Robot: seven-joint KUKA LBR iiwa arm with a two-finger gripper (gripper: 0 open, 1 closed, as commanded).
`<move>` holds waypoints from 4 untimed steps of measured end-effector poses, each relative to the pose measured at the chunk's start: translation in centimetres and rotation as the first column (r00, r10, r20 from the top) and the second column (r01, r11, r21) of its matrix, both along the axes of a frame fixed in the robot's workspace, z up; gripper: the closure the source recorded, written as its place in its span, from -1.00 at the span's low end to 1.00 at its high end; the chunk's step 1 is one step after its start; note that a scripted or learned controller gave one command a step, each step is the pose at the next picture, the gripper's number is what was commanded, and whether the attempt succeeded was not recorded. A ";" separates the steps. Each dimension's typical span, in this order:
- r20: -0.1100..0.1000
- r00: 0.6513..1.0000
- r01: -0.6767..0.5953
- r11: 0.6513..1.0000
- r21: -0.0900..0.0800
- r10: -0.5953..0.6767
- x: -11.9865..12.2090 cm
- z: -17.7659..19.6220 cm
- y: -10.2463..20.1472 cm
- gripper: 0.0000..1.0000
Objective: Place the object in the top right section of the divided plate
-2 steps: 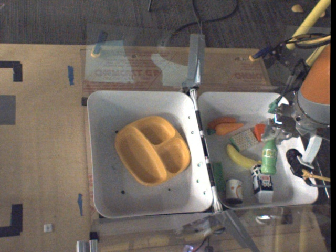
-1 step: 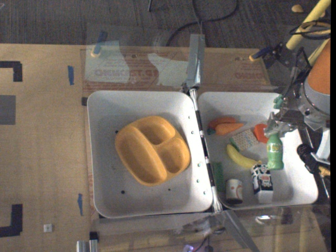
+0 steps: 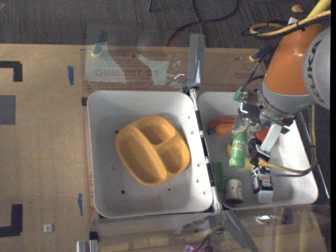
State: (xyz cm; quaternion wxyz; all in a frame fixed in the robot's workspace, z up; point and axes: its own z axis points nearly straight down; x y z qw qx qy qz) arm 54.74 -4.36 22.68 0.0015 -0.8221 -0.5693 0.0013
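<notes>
- The green bottle (image 3: 238,149) lies in the right bin (image 3: 294,190), directly under the pincer (image 3: 247,121), which seems to touch its clear upper end.
- Whether the pincer is apart, together or clamped on the bottle, I cannot tell; the wrist hides it.
- An orange carrot-like piece (image 3: 221,125) sits just left of the pincer.
- Nearer me, a small can (image 3: 234,190) and a black-and-white carton (image 3: 262,180).
- The orange divided plate (image 3: 152,150) rests well to the left, in the left bin (image 3: 105,114) on the bench (image 3: 42,156).
</notes>
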 end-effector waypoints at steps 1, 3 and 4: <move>0.000 0.981 -0.194 0.981 0.000 0.194 1.3 -3.8 11.7 1.00; 0.003 0.796 -0.605 0.796 0.001 0.605 -0.1 -4.2 12.0 1.00; 0.003 0.797 -0.604 0.797 0.000 0.604 -0.1 -4.2 11.9 -1.00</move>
